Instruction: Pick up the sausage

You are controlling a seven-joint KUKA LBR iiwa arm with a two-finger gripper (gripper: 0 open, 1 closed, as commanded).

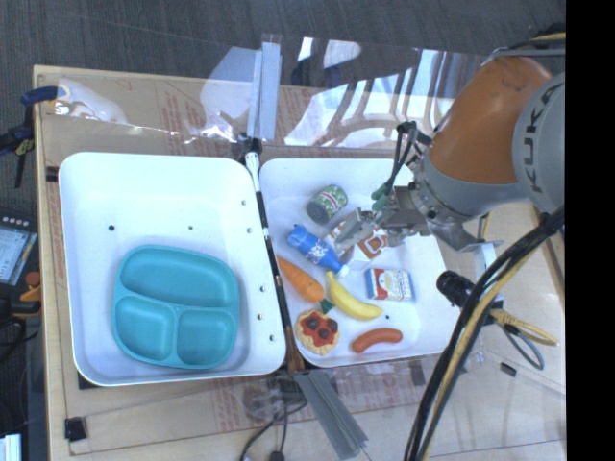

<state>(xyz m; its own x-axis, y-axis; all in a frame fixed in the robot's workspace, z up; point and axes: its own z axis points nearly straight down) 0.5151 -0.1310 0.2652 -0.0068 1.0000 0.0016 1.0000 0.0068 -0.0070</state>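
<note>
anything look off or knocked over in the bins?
Nothing spilled or damaged. The can and blue bottle lie on their sides among loose toy food in the right bin. The sausage lies flat near its front edge, well apart from the gripper, which is over the bottle.

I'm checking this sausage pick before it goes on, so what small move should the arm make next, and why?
Probably shift the pincer toward the near edge of the right bin, until it hangs over the sausage. It now sits by the blue bottle and the green can, with the banana and the small carton lying between it and the sausage.
</note>
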